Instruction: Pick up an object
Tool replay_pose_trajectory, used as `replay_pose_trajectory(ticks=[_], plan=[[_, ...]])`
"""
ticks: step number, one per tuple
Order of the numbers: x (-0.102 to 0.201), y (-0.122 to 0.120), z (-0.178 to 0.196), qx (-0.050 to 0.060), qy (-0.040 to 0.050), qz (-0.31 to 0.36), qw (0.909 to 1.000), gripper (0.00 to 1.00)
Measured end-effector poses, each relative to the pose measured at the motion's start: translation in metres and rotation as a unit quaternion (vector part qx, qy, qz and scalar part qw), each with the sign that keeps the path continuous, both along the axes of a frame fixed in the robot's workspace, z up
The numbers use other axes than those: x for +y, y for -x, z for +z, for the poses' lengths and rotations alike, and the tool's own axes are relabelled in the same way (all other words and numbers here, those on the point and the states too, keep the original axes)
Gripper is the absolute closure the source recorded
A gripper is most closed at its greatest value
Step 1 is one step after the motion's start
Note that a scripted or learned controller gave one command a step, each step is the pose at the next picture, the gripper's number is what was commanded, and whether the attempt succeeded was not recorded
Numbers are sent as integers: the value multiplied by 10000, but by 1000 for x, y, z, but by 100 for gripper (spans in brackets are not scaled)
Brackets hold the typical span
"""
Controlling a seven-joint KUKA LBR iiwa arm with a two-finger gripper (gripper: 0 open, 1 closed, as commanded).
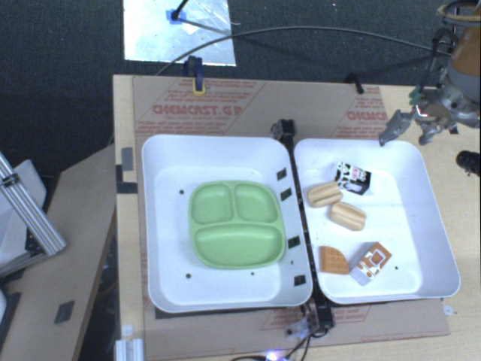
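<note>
Hanging at the upper right of the frame, the gripper (409, 126) sits above the far right corner of the right bin (436, 224), its two fingers spread apart with nothing between them, as far as this small view lets me judge. All the pickable things lie down and to the left of it: the black and white packet (352, 177) is nearest, then two bread rolls (337, 204) lying with their long axes roughly left to right, then a waffle piece (334, 259) and a small carton (372, 262). The green tray (237, 225) rests in the left bin (165, 201).
</note>
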State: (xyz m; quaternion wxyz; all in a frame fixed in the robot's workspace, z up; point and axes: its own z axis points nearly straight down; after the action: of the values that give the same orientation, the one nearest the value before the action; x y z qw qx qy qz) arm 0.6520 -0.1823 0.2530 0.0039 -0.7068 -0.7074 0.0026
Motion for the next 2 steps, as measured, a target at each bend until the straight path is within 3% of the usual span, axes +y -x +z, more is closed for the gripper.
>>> replay_pose_trajectory(ticks=[1, 2], plan=[[1, -2, 8, -55, 12, 13, 10000, 0], [-6, -1, -36, -43, 13, 1, 10000, 0]])
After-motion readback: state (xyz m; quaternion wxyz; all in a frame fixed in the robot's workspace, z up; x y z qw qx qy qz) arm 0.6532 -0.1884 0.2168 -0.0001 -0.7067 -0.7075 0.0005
